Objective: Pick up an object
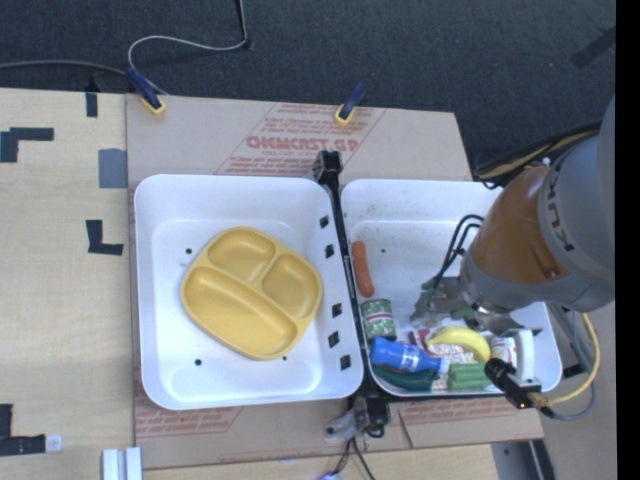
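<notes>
Lying with its long axis across the right bin (400,203), curved yellow banana (459,340), tips pointing left and right, gripper (447,306) just above, jaw state unclear.

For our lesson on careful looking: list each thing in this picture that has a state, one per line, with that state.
Yellow tray: lying flat in the left bin, its compartments bare.
Hot dog: lying along the right bin near the divider.
Green can: upright.
Blue bottle: lying on its side.
Banana: lying on the pile, not gripped.
Pincer: low over the right bin's pile.
</notes>
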